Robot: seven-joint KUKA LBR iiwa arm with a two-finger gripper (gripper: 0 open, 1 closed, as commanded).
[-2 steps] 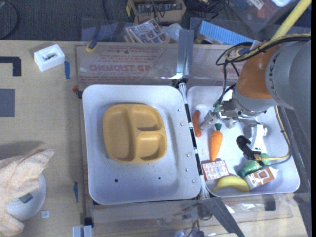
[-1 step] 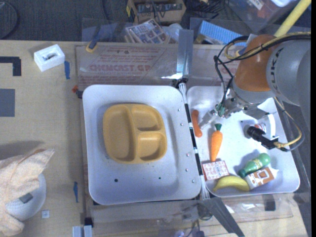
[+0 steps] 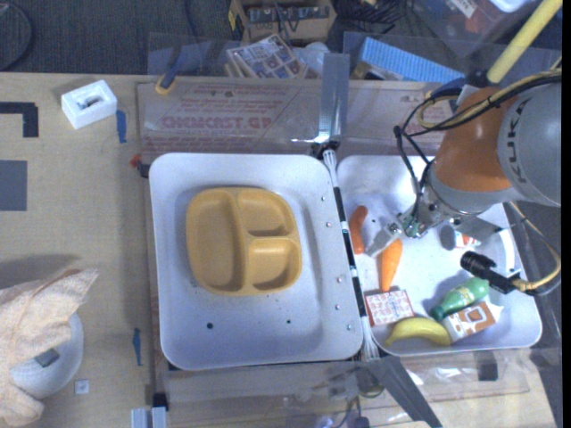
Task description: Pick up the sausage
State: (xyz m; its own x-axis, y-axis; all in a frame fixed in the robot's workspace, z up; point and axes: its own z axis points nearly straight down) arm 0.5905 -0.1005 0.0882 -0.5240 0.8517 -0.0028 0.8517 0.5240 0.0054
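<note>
The sausage (image 3: 358,228) is a short orange-red cylinder lying near the left wall of the right bin (image 3: 526,328), pointing roughly away from me. My gripper (image 3: 399,230) hangs low over the bin just to the right of the sausage and just above the top end of an orange carrot (image 3: 390,266). Nothing shows held in it. The grey arm with its orange band (image 3: 473,163) reaches in from the right and hides the bin floor behind it.
In the right bin's front lie a banana (image 3: 419,331), a green bottle (image 3: 459,299), a small carton (image 3: 475,319) and a red patterned card (image 3: 389,307). The left bin (image 3: 178,328) holds a yellow divided tray (image 3: 243,239). Black cables loop around the wrist.
</note>
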